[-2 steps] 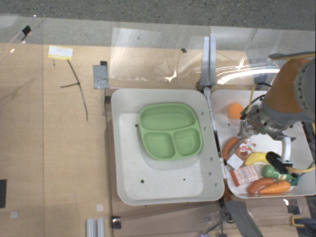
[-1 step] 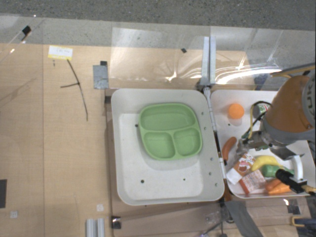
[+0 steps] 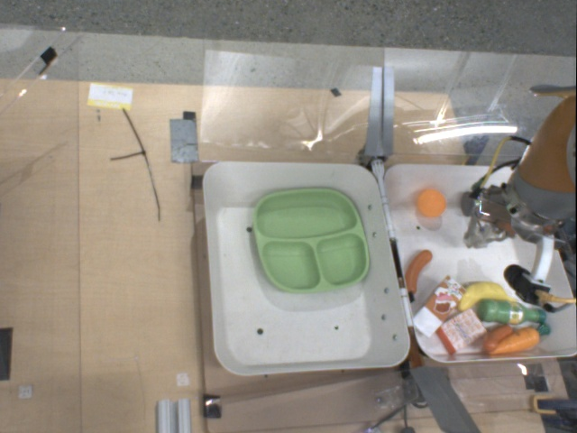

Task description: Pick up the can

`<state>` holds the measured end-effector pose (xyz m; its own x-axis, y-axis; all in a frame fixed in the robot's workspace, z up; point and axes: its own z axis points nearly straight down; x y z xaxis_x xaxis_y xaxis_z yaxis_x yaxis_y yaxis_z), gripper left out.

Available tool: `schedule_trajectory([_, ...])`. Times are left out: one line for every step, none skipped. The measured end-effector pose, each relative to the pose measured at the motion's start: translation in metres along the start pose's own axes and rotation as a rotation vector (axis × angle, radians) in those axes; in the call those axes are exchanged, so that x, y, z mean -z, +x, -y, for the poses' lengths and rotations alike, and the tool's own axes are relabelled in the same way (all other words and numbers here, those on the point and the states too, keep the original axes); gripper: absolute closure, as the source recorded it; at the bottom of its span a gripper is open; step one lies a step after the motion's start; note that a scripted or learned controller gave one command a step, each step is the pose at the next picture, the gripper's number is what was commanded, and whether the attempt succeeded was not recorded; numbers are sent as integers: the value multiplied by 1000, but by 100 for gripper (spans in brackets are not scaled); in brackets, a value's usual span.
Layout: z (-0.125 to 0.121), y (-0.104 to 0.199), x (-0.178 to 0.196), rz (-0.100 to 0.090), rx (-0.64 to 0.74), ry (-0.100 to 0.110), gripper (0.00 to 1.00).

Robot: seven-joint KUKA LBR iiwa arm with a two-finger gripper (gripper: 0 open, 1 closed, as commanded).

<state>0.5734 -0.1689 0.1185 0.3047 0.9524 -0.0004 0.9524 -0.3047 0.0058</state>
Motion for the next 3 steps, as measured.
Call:
schedule_trajectory([49,2,19,1,-605,5,0])
schedule_trajectory([31,-34,166,0,-696,0,0])
schedule_trajectory([-22,-46,135,2,-711,2,0])
